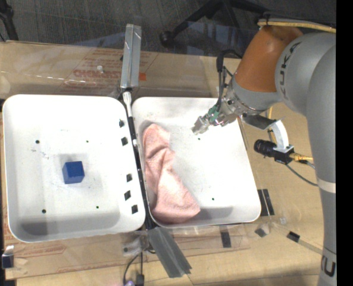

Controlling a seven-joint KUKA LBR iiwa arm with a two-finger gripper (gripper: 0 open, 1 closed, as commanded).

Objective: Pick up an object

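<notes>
A crumpled pink cloth point(164, 174) lies in the right white bin point(230, 159), along its left wall, its long axis running from the bin's far side to its near side. The gripper point(203, 124) hangs above the same bin's far part, just right of the cloth's upper end, nothing visibly between its fingers; I cannot tell its opening. A small blue cube point(73, 171) sits in the left white bin point(27, 130). Faint red print on the cardboard point(75, 67) behind is unreadable.

The tool point(201, 125) is too small to tell its finger spacing.

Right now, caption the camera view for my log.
Gripper hovers over right bin beside pink cloth; blue cube in left bin.
</notes>
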